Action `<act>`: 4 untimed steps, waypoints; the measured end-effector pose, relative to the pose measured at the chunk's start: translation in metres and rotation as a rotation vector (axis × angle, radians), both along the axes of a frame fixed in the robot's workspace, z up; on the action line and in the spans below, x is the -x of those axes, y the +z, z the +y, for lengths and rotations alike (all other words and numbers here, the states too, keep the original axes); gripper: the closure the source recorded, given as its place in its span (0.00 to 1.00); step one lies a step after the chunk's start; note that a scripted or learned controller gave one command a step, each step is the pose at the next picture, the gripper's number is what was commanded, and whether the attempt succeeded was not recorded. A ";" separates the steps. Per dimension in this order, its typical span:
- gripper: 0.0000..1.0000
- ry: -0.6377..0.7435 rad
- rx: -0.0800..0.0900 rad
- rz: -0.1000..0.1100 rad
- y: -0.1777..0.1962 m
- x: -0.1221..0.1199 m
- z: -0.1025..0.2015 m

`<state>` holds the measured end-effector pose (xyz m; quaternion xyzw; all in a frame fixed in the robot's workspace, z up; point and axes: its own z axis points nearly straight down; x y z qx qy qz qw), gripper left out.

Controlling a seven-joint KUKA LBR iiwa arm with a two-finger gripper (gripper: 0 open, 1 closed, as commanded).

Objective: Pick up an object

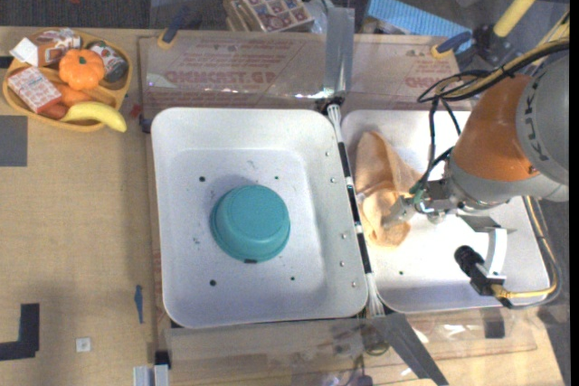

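In left bin (176, 158), teal bowl (251, 222), alone.

The wooden bench (81, 221) bore two shallow white bins side by side, the left bin (181, 140) and the right bin (434, 285). A plate of toy food (65, 79) sat at its far left corner.

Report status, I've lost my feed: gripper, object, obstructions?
Gripper down on tan bread-like object, right bin. Grasp unconfirmed. Teal bowl in left bin.
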<state>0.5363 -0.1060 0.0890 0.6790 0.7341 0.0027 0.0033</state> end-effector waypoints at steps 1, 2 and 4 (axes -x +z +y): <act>0.00 -0.110 0.000 0.007 0.030 0.004 0.008; 0.00 -0.006 -0.001 0.000 0.002 -0.006 0.014; 1.00 -0.147 0.000 0.008 0.028 -0.027 0.007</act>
